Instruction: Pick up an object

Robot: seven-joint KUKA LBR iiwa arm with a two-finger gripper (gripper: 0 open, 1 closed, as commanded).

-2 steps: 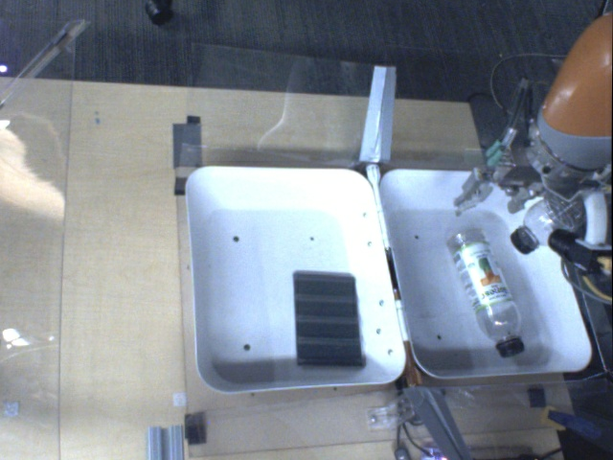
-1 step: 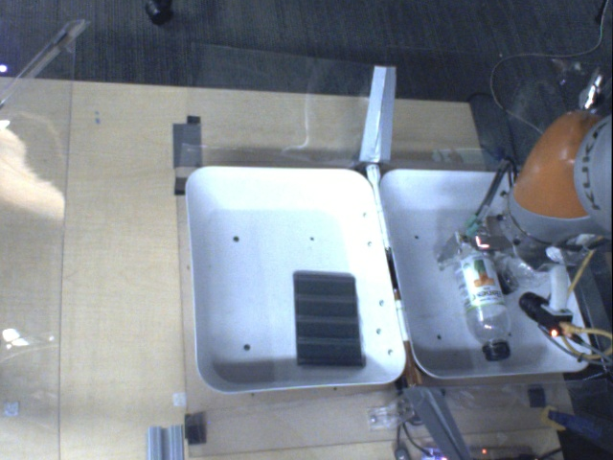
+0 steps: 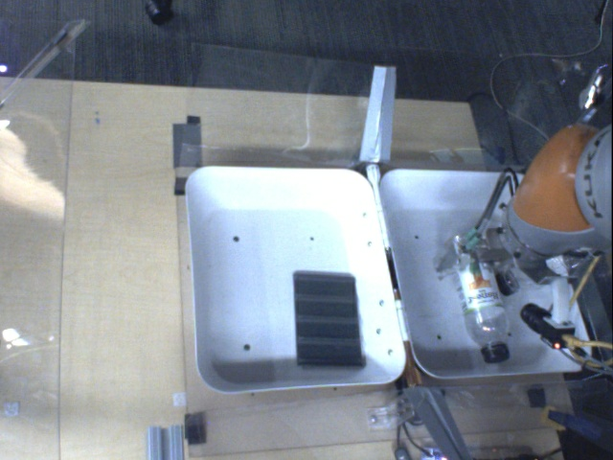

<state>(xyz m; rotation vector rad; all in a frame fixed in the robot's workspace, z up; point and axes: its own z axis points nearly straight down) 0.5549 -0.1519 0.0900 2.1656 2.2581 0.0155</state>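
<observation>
1. Jaws: I cannot tell how they stand; my gripper (image 3: 482, 255) hangs low in the right bin (image 3: 421, 257), its tips lost in the wrist hardware and cables.
2. My gripper sits right at the upper end of a clear plastic bottle (image 3: 482, 305); whether it touches is unclear.
3. That bottle lies on its side on the right bin's floor, dark cap toward the near edge, label across its middle.
4. A black ribbed block (image 3: 328, 318) lies flat in the left bin (image 3: 239, 209), near its front wall, well apart from me.
5. My orange band (image 3: 556, 185) shows above the wrist.
</observation>
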